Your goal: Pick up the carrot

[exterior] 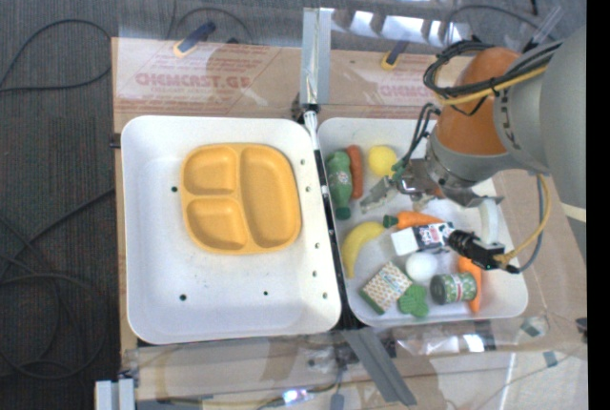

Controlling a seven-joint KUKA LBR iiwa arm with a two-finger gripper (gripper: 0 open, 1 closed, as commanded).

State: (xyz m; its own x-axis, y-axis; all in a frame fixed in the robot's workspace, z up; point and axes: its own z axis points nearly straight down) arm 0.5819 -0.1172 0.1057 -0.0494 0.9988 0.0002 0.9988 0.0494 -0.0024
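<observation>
White plastic forms both shallow bins on the surface. The left bin (143, 236) carries a yellow three-compartment tray (240, 198) lying flat near its centre. The right bin (515, 298) holds a crowd of toy food. At its upper left a green corn-like item (339, 181) lies beside a slim orange-red piece (355, 170), with a lemon (382, 159) just to their right. A banana (357, 244) lies lower left, above a patterned cracker packet (384, 285) and a broccoli floret (415, 301). A white egg (420, 266) and a green can (454, 288) sit toward the lower right. The carrot (416, 219), orange with a green top, lies in the middle of the right bin, just beside a small white carton (424, 236). The gripper (393, 189) hangs over the bin between the lemon and the carrot, its grey fingers (375, 196) spread apart, nothing between them. The carrot rests on the bin contents, just below and right of the fingertips.
</observation>
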